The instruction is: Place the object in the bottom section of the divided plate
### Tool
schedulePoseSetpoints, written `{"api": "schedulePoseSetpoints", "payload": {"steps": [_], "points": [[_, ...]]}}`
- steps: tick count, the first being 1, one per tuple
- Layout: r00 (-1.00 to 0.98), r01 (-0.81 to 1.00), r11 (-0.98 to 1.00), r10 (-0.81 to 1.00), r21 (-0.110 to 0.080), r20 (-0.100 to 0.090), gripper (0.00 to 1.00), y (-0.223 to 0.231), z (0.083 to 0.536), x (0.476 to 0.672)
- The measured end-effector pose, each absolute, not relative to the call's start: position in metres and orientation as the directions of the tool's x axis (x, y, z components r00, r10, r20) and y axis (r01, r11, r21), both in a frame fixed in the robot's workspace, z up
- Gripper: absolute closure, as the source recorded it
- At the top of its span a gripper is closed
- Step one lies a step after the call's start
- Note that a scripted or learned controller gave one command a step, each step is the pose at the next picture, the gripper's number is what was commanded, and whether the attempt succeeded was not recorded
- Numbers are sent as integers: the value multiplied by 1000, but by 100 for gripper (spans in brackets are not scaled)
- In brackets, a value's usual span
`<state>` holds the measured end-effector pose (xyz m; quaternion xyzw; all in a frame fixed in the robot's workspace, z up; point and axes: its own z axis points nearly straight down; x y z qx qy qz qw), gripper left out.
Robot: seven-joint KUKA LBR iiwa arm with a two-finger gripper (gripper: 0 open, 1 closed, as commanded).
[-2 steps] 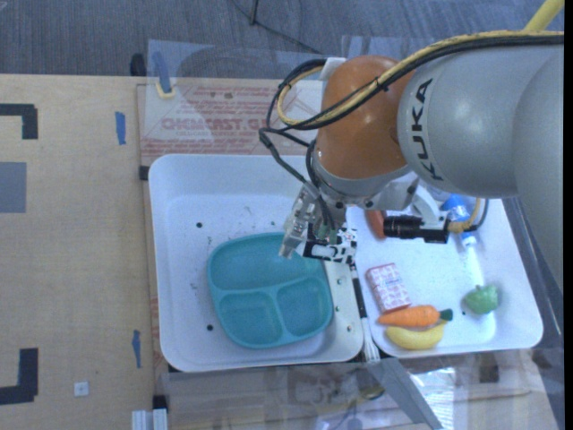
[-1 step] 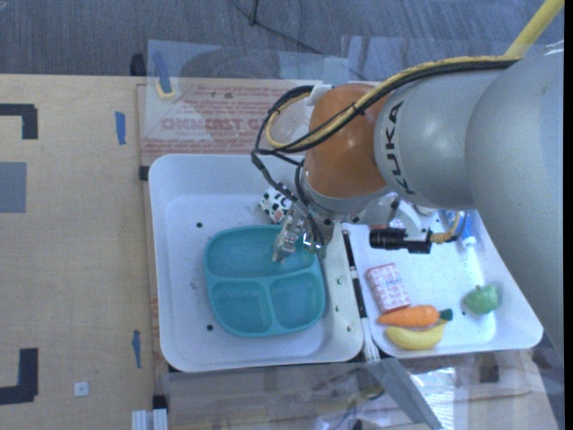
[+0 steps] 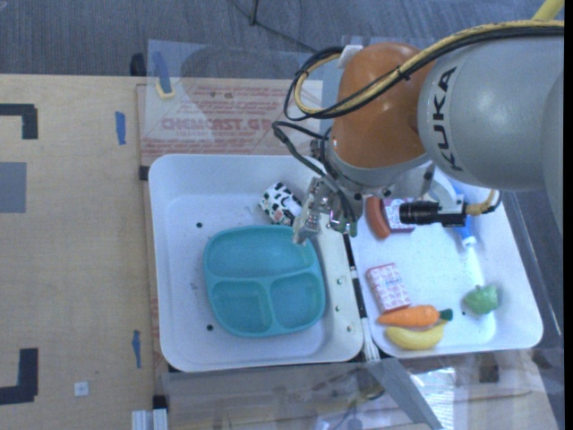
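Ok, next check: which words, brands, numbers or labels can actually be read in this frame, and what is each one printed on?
"KUKA", in dark letters on the grey arm, reads sideways.
Red lettering on the clear sheet behind the left bin: too blurred to read.
Red-and-white package in the right bin: print too small to read.
Divided plate: no text seen.

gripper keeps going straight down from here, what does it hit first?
Most likely the teal divided plate: the gripper hangs over its top right rim, in the large upper section. The black-and-white cow toy sits just to the left. Height above the plate is unclear from this slant.
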<state>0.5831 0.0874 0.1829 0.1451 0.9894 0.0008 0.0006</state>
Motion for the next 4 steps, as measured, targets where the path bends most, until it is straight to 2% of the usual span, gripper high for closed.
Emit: {"api": "schedulePoseSetpoints", "payload": {"steps": [1, 2, 3, 4], "points": [[-958, 288, 958, 288, 2, -1, 0, 87, 183, 583], [-957, 291, 957, 291, 5, -2, 100, 87, 191, 585], [-954, 298, 954, 298, 1, 1, 100, 140, 219, 545], [-919, 395, 919, 395, 1, -1, 100, 228, 232, 579]]}}
